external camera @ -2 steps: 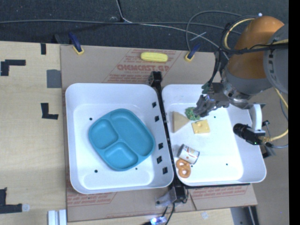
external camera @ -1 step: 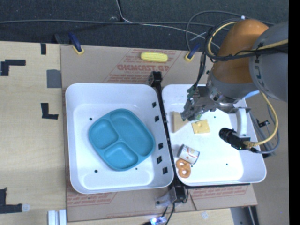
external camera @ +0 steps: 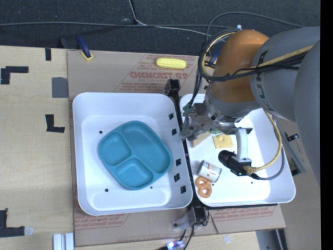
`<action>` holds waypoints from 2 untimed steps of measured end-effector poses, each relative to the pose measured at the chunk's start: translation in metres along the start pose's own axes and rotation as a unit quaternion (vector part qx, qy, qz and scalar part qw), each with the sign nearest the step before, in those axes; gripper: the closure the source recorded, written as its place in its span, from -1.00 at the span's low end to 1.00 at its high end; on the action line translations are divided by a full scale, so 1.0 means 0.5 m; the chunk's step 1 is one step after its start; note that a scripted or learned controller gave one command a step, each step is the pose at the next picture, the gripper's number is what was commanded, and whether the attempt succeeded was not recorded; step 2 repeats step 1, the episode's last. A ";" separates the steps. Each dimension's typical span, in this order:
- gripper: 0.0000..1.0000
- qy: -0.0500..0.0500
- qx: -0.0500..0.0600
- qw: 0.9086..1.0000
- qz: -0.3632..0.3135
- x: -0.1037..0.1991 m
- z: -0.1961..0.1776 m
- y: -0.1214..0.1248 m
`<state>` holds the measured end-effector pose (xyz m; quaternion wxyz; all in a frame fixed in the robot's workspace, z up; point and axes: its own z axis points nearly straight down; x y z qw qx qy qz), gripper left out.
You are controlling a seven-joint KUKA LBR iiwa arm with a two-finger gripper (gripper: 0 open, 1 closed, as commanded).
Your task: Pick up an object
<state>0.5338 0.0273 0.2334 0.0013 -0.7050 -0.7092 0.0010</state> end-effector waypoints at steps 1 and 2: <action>1.00 0.000 0.001 1.000 0.000 0.105 0.024 -0.006; 1.00 0.000 0.001 1.000 0.000 0.105 0.024 -0.006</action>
